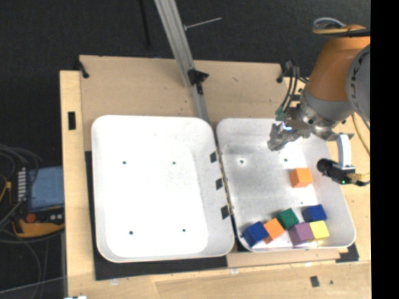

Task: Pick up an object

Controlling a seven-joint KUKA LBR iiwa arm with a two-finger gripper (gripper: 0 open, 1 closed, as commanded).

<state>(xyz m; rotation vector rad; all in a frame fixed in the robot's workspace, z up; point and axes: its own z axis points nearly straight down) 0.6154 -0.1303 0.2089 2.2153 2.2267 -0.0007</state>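
Note:
Several small blocks lie in the right bin. An orange block sits alone toward the bin's right side. Along the front edge a cluster holds a blue block, a second orange block, a green block, a purple block, a yellow block and another blue block. My gripper hangs over the back part of the right bin, up and to the left of the lone orange block. Nothing shows between its fingers.
The left bin lies beside the right one. A slanted metal pole runs from the top down to the bins' shared back corner. Cables and a blue box lie off the bench at the left.

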